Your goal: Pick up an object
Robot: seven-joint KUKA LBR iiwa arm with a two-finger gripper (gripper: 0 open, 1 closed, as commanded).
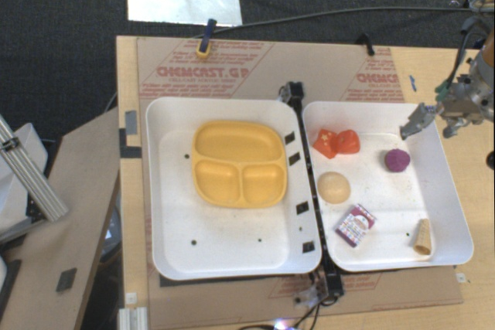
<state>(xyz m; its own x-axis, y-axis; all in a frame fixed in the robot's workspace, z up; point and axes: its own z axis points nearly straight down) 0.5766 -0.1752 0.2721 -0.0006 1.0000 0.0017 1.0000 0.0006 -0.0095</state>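
We looked down at a slant from above the counter point(255, 58), both bins left of the hand point(433, 120).

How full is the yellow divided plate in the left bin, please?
Empty: the yellow divided plate lies flat, and all three of its compartments show bare yellow surface.

**Even overhead light, soft detail**

Bright, diffuse light falls from above. The two shallow white plastic bins point(232, 263) look almost washed out, with faint shadows along their walls. The dark carpet floor point(62, 11) is grainy. The grey metal claw point(433, 120) is slightly blurred.
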